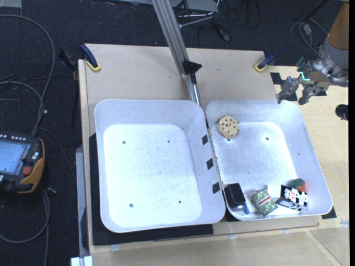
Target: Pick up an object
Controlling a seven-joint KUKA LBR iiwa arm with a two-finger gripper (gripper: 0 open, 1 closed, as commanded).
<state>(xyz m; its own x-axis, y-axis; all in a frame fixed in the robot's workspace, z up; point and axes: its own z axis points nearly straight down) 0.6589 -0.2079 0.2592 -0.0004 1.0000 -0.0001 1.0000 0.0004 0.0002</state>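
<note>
Sitting in right bin (pixel 310 148), far-left corner: round tan cookie (pixel 228 127), dark specks. Along near wall: black block (pixel 234 193), green packet (pixel 264 200), cow-print toy (pixel 294 196). Claw (pixel 297 95) above far-right rim, fingers spread, grasping nothing.

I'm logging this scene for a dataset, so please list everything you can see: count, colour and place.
bins: two, white, side by side on the bench
cookie: one, tan with dark specks, right bin, far left part
black block: one, black, right bin, near left corner
green packet: one, green and white, right bin, near edge
cow toy: one, black and white, right bin, near right corner
clamps: two, blue and yellow, far corners of the bench
metal rail: one, grey, slanting above the bins
handheld controller: one, orange and grey, on the floor at left
tool: one, grey, beyond the right bin's far right corner
</note>
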